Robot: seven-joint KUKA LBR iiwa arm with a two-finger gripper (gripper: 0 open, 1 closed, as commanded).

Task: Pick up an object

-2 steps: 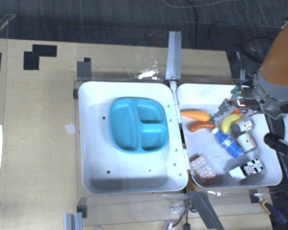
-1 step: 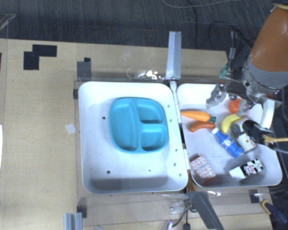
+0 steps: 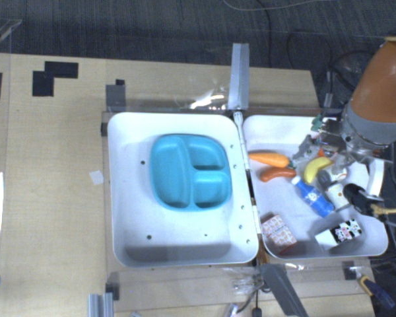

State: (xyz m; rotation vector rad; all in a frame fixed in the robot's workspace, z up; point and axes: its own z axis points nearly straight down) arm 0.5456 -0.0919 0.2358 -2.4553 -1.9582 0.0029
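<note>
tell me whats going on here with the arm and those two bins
A grey and orange robot arm reaches in from the right over the right bin, its gripper down among the clutter by a yellow banana. Nearby lie two orange carrot-like pieces, a blue bottle and a patterned block. The left bin holds a blue divided tray. Whether anything is gripped yet can't be told.

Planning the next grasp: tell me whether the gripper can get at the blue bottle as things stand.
Probably yes. The gripper hangs over the right bin beside the yellow banana, and the blue bottle lies just below it with its top uncovered, though neighbours crowd close.
</note>
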